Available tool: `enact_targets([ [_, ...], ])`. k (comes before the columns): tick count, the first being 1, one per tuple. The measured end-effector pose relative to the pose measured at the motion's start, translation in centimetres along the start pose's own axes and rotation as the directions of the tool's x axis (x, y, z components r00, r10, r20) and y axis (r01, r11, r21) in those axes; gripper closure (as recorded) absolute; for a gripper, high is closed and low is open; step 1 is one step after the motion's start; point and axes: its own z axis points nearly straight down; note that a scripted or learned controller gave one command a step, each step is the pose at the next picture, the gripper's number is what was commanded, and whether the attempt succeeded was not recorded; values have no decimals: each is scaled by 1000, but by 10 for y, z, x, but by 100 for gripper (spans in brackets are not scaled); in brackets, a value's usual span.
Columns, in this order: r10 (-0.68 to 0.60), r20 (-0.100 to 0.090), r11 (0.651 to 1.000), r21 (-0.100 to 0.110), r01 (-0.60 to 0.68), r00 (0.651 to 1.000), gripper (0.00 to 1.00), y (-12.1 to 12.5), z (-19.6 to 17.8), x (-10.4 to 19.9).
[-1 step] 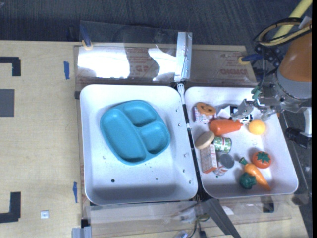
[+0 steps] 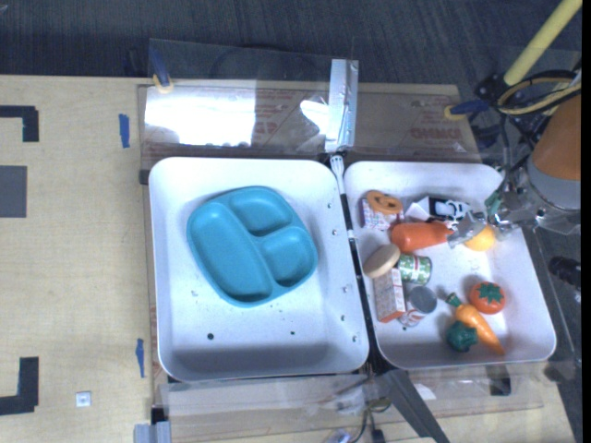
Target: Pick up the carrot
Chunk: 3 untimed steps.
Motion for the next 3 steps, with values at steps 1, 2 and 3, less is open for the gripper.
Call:
enact_targets([
  [1, -3, 1, 1000, -5, 3, 1000, 0, 2, -2, 1],
  [2, -228, -6, 974, -14, 227, 974, 0, 4, 47, -12],
  [3, -223, 6, 975, -17, 223, 975, 100, 4, 35, -18],
])
